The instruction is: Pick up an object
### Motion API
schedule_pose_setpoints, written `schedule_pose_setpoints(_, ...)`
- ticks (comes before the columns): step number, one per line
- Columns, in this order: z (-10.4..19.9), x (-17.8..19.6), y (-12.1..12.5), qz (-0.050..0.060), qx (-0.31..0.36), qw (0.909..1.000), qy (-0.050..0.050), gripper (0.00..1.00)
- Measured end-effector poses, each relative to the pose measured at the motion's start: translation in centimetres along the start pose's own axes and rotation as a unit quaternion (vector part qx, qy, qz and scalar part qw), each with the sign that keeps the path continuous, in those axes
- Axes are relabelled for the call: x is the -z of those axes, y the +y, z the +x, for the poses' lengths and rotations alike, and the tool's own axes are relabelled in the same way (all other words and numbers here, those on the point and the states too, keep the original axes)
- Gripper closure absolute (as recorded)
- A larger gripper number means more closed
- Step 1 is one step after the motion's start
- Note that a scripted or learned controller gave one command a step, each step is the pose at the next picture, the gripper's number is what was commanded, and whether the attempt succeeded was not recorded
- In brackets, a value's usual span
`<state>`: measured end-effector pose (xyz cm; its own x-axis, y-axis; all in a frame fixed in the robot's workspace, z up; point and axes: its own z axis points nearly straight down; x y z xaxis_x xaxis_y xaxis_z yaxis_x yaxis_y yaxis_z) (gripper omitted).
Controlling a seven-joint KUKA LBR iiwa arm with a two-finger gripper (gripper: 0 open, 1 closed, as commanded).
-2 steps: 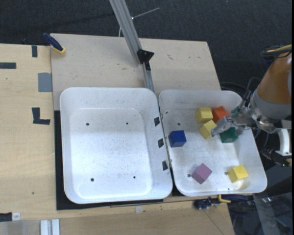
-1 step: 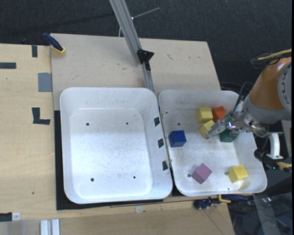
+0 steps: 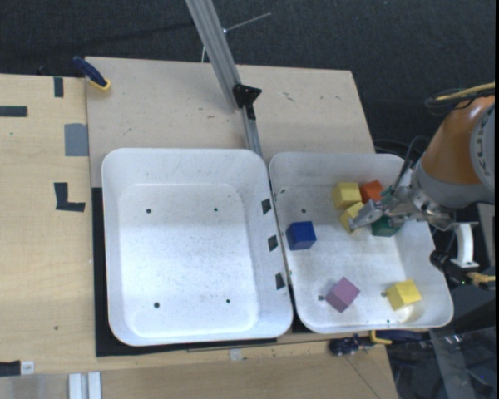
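Observation:
The right bin (image 3: 316, 306) holds several small blocks. A blue cube (image 3: 300, 234) lies near its left wall. A purple block (image 3: 342, 293) and a yellow block (image 3: 403, 293) lie toward the front. A yellow cube (image 3: 346, 194) and an orange block (image 3: 371, 191) sit at the back right, with another yellow piece (image 3: 353, 214) just below them. My gripper (image 3: 374, 216) reaches in from the right, low over this cluster, right beside a green block (image 3: 385, 229). Nothing shows clearly held between the fingers.
The left bin (image 3: 116, 223) sits beside the right one. A slanted metal pole (image 3: 220, 48) rises from the seam between the bins at the back. The arm's orange band (image 3: 457, 144) hangs over the right bin's right rim.

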<state>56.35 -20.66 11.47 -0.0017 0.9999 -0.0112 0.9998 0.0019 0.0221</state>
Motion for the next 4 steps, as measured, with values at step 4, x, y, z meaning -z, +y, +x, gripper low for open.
schedule_pose_setpoints(4,-0.2,18.1,0.4,0.009,0.000,1.0000,0.005,1.00)
